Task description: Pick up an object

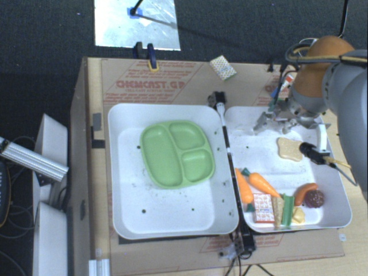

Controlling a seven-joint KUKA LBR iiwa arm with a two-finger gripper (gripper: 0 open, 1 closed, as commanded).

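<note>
The bread slice [289,149] lies in the right bin [345,214], just below and right of the gripper [270,129]. The gripper's fingers are spread apart over the bin floor with nothing between them. Two carrots [256,184] lie further below them, and the green plate [175,154] sits well off to their left.

Light is even and fairly bright over the table [190,76], falling from above. The 2 white bins [132,211] are close to washed out, so their rims blur into the floors. A shiny sheet [123,16] at the top throws mottled glare. Shadows are soft and short, tucked under the green plate [175,153] and the arm [345,85]. The dark floor [40,50] loses detail. Overall sharpness is low, with grainy, soft edges.
</note>
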